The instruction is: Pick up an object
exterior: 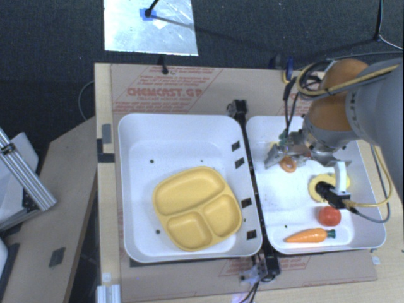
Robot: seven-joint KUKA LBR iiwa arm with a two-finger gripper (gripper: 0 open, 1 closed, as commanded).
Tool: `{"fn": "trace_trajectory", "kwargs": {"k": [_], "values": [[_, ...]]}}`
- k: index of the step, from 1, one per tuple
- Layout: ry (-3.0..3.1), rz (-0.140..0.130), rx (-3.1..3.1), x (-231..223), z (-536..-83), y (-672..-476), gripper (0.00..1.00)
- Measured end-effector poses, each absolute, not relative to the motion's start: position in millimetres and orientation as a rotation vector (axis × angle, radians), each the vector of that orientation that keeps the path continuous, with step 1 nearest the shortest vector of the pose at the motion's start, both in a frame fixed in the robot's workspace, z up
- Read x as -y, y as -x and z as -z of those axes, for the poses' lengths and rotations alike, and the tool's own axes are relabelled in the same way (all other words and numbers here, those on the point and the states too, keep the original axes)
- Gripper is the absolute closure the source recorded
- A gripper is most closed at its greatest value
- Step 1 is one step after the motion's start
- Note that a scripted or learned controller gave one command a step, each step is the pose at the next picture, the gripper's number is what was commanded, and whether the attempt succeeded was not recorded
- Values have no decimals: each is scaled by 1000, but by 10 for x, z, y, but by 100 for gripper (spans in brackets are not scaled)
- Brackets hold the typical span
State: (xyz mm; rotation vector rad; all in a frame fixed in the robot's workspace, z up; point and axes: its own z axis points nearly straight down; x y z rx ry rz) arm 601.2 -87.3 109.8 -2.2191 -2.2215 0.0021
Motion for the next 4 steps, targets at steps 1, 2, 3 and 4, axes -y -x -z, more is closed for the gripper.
{"fn": "trace_trajectory", "kwargs": {"k": [1, 2, 3, 4], "values": [[2222, 7, 2227, 865, -870, -6039, 0], [2229, 11, 2233, 886, -1004, -6060, 100], [2220, 6, 2230, 886, -1648, -6084, 100], [2219, 7, 2231, 818, -2116, -6134, 100]]}}
